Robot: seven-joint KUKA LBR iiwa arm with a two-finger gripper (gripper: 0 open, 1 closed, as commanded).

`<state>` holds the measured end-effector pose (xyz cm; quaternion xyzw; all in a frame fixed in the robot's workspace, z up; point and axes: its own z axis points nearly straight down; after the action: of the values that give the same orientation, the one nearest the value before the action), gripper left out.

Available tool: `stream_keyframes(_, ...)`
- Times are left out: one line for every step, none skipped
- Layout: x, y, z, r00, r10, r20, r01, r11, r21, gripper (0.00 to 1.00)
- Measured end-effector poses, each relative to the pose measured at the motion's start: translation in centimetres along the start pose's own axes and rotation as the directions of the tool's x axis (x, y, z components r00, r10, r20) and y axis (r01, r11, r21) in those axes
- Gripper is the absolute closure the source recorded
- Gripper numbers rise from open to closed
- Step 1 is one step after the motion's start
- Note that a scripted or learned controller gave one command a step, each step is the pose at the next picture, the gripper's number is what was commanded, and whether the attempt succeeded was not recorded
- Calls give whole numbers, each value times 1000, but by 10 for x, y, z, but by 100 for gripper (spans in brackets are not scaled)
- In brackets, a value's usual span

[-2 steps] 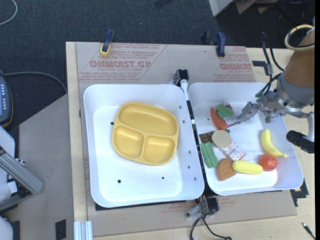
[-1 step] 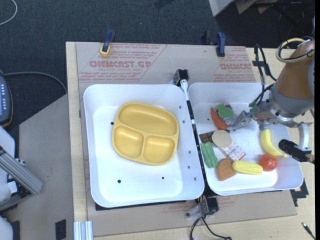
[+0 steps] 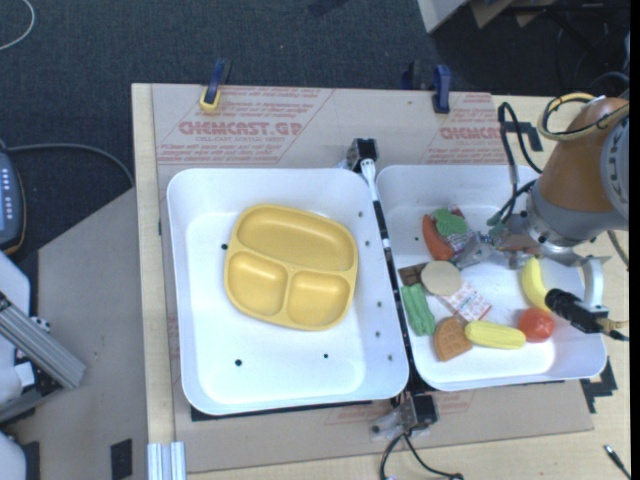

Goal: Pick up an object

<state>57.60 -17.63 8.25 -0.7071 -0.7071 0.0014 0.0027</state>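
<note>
The right bin [image 3: 560,366] holds a heap of toy food. A banana [image 3: 534,281] lies near the right wall, its long axis running roughly top to bottom, slightly slanted. A yellow corn cob [image 3: 494,335] lies nearly crosswise near the front edge, with a tomato [image 3: 536,324] just beside its right end. A green pea pod [image 3: 418,309] points front to back along the left wall. The gripper [image 3: 478,251] sits low among the items by the red-and-green piece [image 3: 442,230]; whether it clasps anything cannot be told. The left bin [image 3: 200,348] carries a yellow divided plate [image 3: 291,266]. Both bins rest on a cardboard-covered bench [image 3: 300,123] over dark carpet [image 3: 150,28].
</note>
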Motion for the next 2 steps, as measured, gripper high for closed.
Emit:
stream_keyframes(-1, 1, -13, 1000, 1, 2, -1, 1000, -6, 100)
stream_keyframes(-5, 1, -57, 1000, 1, 5, -1, 1000, -12, 100)
